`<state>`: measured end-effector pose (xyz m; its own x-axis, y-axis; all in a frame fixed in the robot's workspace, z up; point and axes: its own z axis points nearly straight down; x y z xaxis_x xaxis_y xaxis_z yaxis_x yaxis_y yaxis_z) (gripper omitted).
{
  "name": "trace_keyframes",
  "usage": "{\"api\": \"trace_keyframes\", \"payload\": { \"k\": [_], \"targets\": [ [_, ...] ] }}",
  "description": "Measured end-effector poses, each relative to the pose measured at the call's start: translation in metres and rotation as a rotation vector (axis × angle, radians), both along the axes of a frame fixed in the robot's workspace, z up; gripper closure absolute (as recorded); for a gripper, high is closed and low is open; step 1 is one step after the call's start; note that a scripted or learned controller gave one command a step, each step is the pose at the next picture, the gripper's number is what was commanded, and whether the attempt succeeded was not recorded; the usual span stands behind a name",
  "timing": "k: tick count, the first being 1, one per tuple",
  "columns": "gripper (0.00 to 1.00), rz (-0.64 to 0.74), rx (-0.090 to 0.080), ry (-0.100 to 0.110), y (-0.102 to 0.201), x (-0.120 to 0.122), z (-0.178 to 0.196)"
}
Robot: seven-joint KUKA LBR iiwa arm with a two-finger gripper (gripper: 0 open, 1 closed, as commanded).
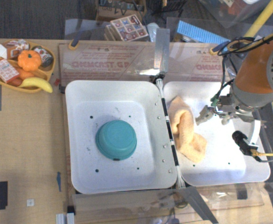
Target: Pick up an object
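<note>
An upturned teal bowl (116, 139) lies in the middle of the left bin (80, 101). A crumpled yellow cloth (187, 130) rests against the left wall of the right bin (229, 169). My gripper (214, 118) hangs over the right bin, just right of the cloth's upper part and apart from it. It is open, its grey fingers (201, 116) spread, with nothing between them. The orange-banded wrist (257, 73) rises up and to the right behind it.
A black fitting with a yellow cable (242, 142) hangs from the arm over the right bin's floor. A ridge (167, 125) divides the bins. A cardboard wall (113, 62) stands behind them. A yellow dish of toy food (21, 66) sits at the far left.
</note>
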<state>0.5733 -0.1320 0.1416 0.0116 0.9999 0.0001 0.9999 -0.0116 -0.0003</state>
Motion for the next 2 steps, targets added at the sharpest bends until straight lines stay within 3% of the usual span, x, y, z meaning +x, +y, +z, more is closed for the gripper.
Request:
{"api": "trace_keyframes", "payload": {
  "k": [1,2],
  "targets": [
    [0.00,0.065,-0.001,-0.013,0.024,-0.047,-0.051],
    [1.00,0.061,0.000,-0.018,0.023,-0.045,-0.040]
  ]
}}
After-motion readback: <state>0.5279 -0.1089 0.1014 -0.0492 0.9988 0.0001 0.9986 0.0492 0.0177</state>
